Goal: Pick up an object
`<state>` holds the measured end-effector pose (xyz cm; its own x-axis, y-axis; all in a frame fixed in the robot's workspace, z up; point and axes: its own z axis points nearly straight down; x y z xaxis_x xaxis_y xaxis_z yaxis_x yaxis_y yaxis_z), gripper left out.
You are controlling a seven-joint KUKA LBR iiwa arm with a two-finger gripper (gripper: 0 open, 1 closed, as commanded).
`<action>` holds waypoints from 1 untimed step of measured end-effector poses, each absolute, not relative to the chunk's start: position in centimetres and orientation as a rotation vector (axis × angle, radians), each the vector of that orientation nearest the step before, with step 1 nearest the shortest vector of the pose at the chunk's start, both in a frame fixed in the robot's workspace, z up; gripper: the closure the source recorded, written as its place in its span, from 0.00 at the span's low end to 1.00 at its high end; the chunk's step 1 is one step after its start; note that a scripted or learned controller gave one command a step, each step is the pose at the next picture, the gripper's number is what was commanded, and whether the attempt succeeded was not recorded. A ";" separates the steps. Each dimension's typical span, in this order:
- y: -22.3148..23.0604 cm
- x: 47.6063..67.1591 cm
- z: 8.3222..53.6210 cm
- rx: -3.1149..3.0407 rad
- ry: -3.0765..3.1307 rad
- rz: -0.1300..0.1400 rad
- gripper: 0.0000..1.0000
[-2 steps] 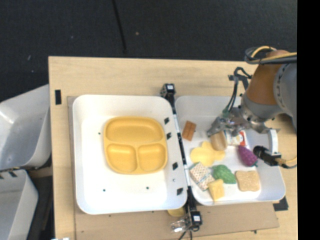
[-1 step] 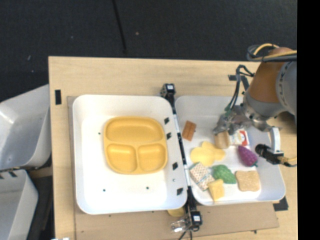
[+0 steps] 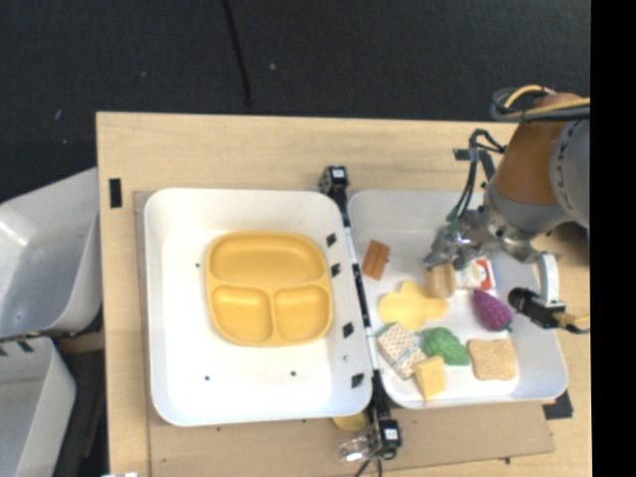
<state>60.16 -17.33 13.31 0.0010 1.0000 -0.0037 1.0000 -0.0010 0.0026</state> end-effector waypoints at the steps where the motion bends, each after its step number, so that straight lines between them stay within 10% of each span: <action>1: -6.9 59.2 20.5 2.207 2.232 0.012 1.00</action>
